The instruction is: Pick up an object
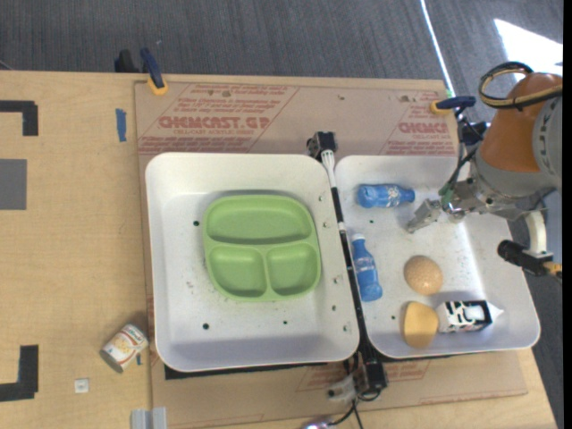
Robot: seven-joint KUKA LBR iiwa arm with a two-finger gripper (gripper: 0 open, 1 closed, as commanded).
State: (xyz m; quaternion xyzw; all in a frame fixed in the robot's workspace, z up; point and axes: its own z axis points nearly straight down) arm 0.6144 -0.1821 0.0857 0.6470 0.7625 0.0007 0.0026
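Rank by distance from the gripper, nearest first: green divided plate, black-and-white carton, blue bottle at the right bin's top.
From the gripper:
1. Blue bottle, just left of it.
2. Black-and-white carton, right bin's lower corner.
3. Green divided plate, left bin.

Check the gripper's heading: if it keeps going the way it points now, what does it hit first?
The gripper points toward the view's left. First in that line is probably the right bin's bare floor, between the two blue bottles. Its height is unclear from this slant.
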